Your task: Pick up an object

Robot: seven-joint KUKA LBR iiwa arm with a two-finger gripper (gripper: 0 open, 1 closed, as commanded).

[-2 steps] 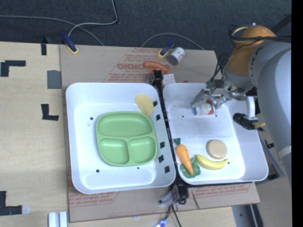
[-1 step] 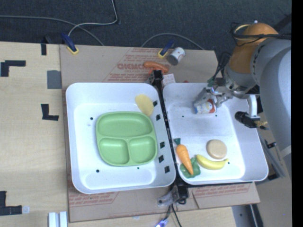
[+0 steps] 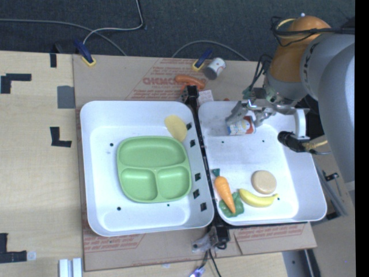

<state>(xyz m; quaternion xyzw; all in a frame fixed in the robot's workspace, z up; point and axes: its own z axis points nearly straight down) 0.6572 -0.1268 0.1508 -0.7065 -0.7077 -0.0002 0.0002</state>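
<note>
My gripper (image 3: 248,113) hangs over the far part of the right bin (image 3: 300,180), its fingers (image 3: 235,113) spread open. Just below them lies a small white carton with red and blue print (image 3: 240,128), not held. Near the bin's front sit an orange carrot with a green top (image 3: 224,194), a yellow banana (image 3: 257,198) and a round tan biscuit (image 3: 264,182). In the left bin (image 3: 95,154) a green divided plate (image 3: 154,169) lies in the middle, and a pale yellow lemon-like piece (image 3: 176,127) rests by the far right wall.
A grey divider with clips (image 3: 199,160) runs between the two bins. Behind them, on the cardboard, lie an orange tool (image 3: 190,81), a small grey cylinder (image 3: 214,68) and blue clamps (image 3: 85,53). Cables cross the dark floor at the back.
</note>
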